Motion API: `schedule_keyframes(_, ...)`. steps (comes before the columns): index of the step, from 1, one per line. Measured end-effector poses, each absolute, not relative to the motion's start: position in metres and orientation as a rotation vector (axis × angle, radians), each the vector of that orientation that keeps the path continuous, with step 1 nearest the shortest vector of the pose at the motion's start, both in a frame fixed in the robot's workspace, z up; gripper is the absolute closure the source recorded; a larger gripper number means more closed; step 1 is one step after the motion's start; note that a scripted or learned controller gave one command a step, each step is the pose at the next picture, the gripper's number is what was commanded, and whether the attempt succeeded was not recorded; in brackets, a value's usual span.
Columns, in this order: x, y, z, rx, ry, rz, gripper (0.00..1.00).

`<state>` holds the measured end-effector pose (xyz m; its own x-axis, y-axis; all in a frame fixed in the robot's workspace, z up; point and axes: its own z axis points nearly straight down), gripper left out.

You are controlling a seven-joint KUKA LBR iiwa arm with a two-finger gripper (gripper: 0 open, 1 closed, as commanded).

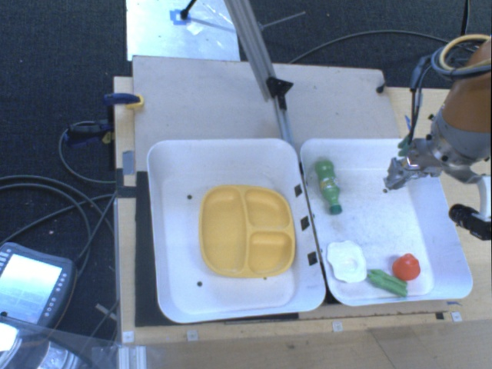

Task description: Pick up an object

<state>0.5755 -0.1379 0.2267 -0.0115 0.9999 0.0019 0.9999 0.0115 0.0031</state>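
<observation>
In the right bin point(442, 206) lie a green bottle point(328, 185) near the far left corner, a white fried-egg toy point(347, 261), a green pepper-like piece point(387, 282) and a red tomato point(407, 267) along the near side. My gripper point(397, 175) hangs over the bin's far right part, above bare floor, well right of the bottle. Nothing shows between its fingers. The arm's orange band point(469, 102) is at the right edge.
The left bin point(165, 206) holds a yellow divided plate point(247, 230). A slanted metal pole point(254, 41) crosses the bench's back toward the gap between the bins. Clamps point(123, 100) and cables sit off the bench's left side.
</observation>
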Motion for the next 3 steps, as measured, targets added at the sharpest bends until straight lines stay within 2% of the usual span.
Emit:
schedule_keyframes(2,0.576,-0.034,0.213,2.210,2.235,0.003,1.00)
schedule_keyframes(3,0.561,0.016,0.216,2.210,2.236,0.003,1.00)
